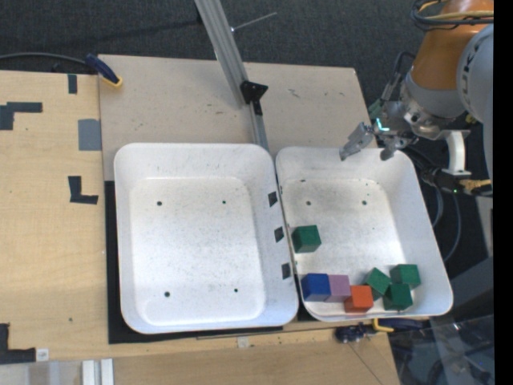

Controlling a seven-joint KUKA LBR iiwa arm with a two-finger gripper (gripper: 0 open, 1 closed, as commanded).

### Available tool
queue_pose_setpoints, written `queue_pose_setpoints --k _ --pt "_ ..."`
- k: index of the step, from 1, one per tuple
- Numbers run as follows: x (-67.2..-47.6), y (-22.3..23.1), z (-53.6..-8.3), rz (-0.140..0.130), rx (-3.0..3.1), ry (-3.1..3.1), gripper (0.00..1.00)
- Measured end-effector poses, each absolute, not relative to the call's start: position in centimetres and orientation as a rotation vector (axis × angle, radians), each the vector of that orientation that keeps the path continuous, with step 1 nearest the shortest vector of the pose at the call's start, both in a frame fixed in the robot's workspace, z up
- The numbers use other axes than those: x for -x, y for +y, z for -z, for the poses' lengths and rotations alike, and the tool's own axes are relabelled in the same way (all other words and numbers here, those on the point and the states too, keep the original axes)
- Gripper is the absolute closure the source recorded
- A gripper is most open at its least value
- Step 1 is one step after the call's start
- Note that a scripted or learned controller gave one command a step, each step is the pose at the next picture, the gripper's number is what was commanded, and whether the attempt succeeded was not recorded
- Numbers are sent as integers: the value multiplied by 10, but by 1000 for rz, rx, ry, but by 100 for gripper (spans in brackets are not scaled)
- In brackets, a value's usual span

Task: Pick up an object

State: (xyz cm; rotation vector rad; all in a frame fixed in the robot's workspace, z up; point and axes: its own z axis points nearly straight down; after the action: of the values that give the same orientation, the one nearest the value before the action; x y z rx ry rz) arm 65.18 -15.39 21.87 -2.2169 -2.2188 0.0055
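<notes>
Green cube [306, 237] sits alone mid right bin [417, 183], the nearest pick, so we need the gripper [370, 144], fingers apart and holding nothing over the bin's far rim, to come down-left toward the camera.

Seven small blocks, all in right bin [417, 207].

Green cube [305, 237]: alone, left-centre of bin floor, well apart from others, flat on one face.

Blue cube [316, 286]: near-left corner, touching purple block [339, 285] on its right.

Orange cube [360, 297]: just right of purple block, at near rim, touching it.

Three green blocks clustered near-right corner: one [377, 280] tilted, just beyond orange cube; one [405, 274] farthest right; one [398, 296] nearest rim. All three close together, apparently touching.
</notes>
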Motion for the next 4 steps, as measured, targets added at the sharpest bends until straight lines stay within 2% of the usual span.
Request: queue_pose_setpoints --k 1,2,3,4 --pt "-653 -154 -222 -3 2219 -2224 0" --pt "-662 -156 -168 -8 2216 -2221 0" --pt "-657 -158 -103 -10 2216 -2219 0" --pt "-656 -157 -91 -6 2218 -2222 0"
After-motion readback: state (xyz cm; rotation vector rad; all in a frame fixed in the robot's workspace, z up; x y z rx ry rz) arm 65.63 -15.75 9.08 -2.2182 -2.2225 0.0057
